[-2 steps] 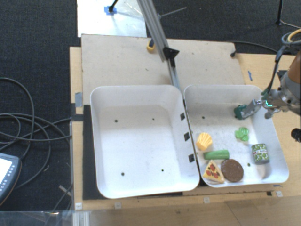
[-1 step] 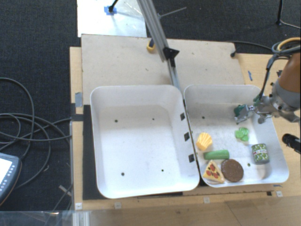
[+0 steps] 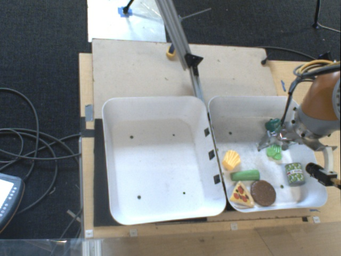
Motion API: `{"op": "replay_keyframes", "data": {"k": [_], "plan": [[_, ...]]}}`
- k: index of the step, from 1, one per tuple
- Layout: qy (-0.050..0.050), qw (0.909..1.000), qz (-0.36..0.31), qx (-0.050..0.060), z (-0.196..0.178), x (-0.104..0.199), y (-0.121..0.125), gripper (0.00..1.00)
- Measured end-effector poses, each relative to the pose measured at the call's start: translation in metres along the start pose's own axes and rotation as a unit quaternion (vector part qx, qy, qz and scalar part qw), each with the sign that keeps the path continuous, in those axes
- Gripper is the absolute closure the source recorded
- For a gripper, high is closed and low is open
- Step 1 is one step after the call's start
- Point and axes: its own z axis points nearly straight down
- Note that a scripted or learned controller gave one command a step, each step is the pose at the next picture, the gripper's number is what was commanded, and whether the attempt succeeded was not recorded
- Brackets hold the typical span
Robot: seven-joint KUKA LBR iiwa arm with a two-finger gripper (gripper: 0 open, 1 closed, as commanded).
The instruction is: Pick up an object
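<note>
Claw [image 3: 273, 141] hangs low in the right-hand bin [image 3: 240, 108], at the frame's right. I cannot tell its state or hold. It hovers right over a bright green object [image 3: 274, 152], so this looks like the reach-and-grasp step. Next it needs to close squarely on that piece, then lift straight up.
</note>
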Motion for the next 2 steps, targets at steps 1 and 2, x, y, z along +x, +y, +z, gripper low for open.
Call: {"op": "replay_keyframes", "data": {"k": [1,2], "plan": [[-0.002,1.0,0.0,-0.004,0.007,0.0,0.001,0.0],[-0.001,1.0,0.0,-0.004,-0.004,0.0,0.002,1.0]]}}
